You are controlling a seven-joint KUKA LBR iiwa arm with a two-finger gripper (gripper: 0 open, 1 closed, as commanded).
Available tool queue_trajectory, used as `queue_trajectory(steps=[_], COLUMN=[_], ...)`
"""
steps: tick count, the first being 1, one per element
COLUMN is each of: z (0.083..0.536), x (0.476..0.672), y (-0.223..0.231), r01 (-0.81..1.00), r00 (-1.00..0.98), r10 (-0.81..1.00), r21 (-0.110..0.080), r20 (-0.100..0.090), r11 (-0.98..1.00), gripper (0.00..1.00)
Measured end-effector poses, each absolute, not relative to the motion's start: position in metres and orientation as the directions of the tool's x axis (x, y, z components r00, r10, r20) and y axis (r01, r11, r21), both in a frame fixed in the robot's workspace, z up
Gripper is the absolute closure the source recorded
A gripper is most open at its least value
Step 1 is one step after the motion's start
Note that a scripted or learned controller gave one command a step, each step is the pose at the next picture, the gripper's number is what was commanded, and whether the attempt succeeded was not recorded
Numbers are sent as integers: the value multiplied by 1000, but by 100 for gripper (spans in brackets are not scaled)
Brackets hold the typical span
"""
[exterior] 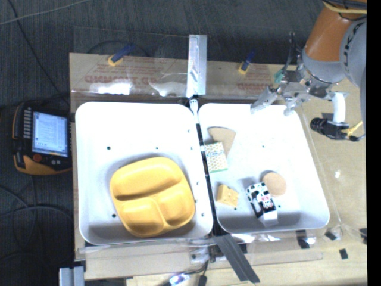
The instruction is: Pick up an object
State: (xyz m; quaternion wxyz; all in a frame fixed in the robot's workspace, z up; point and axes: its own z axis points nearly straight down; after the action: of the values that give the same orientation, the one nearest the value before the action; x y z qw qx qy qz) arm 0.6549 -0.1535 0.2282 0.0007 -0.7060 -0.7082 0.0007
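My gripper (277,103) hangs over the back edge of the right bin (297,159), open, with nothing between its spread fingers. Several small items lie in that bin, all nearer the front than the gripper. A tan wedge (220,134) and a green-patterned packet (215,157) sit by the left wall. A yellow sponge-like block (227,195), a black-and-white box (261,200) and a round tan disc (274,183) lie close to the front. The left bin (101,124) holds a large yellow divided tray (153,194).
The divider wall (201,154) runs between the two bins. A metal post (197,64) stands behind them. A handheld pendant (43,137) lies left of the bench. A black fitting (328,126) sits right of the right bin.
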Motion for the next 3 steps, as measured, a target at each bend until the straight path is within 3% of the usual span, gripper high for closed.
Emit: queue_trajectory(steps=[1, 2, 3], z=[163, 207, 137], x=[606, 634, 563], y=[-97, -169, -166], r01=[1000, 999, 990], r00=[-1, 33, 140], r10=[1000, 999, 990], r21=[-4, -1, -4], r20=[-1, -3, -1], r11=[1, -33, -140], gripper=[0, 0, 0])
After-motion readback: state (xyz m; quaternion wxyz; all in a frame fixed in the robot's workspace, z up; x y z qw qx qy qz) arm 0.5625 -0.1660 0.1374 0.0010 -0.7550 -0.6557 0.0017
